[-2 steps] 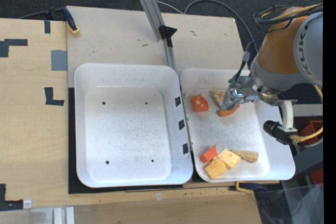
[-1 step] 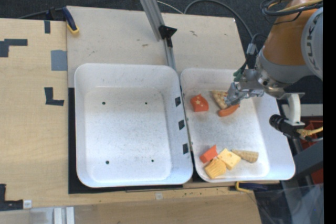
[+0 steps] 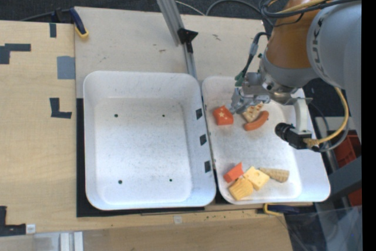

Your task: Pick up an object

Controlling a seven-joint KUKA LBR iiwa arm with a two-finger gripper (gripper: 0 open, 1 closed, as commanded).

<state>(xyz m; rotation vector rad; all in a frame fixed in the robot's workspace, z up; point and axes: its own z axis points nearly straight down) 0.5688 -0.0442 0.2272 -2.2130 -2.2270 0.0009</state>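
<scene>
Grey gripper (image 3: 247,101) low over tan piece (image 3: 254,111), sausage (image 3: 256,121) at five o'clock; finger state impossible to tell; approach step; next needs closing, lifting.

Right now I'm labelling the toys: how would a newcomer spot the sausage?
Look in the right bin, upper half, just below the gripper. The sausage is a small reddish-orange curved link, right of the blockier red piece.
</scene>
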